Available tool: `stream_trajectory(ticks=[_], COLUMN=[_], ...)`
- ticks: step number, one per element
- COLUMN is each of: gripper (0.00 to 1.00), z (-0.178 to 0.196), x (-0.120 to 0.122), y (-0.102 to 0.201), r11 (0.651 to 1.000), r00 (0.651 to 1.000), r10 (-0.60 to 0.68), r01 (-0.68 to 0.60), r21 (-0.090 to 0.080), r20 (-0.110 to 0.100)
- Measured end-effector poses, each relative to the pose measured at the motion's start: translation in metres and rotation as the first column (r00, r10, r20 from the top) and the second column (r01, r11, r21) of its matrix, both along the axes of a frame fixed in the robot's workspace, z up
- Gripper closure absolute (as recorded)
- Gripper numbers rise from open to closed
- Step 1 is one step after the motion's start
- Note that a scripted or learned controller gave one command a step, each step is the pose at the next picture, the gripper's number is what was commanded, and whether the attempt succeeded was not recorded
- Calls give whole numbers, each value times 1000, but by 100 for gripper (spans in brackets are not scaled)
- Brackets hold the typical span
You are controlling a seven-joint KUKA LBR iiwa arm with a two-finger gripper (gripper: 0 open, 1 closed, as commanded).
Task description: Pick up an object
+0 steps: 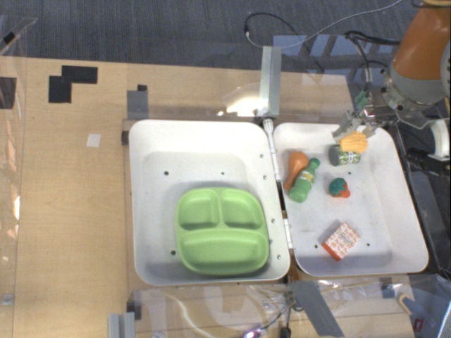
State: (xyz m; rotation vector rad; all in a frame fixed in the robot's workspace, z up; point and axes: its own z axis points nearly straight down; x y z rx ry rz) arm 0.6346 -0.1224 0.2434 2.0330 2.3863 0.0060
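At right bin's (394, 259) far edge, gripper (356, 129) hovers above yellow toy (354, 143); finger state unreadable. Toy looks light, rigid, smooth; pinch across its narrow sides.

Two white bins (141, 189) sit side by side, with one green divided plate (222, 231), one green bottle (303, 183), one orange carrot (294, 165), one small can (345, 158), one yellow piece (354, 143), one green-and-red toy (340, 187) and one patterned box (341, 241).
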Motion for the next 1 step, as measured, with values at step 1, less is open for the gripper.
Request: stream_trajectory(ticks=[1], gripper=[100], z=[-49], x=[-51], y=[82], r11=[995], r00=[995], r10=[104], r01=[-104], r21=[2], r20=[-6])
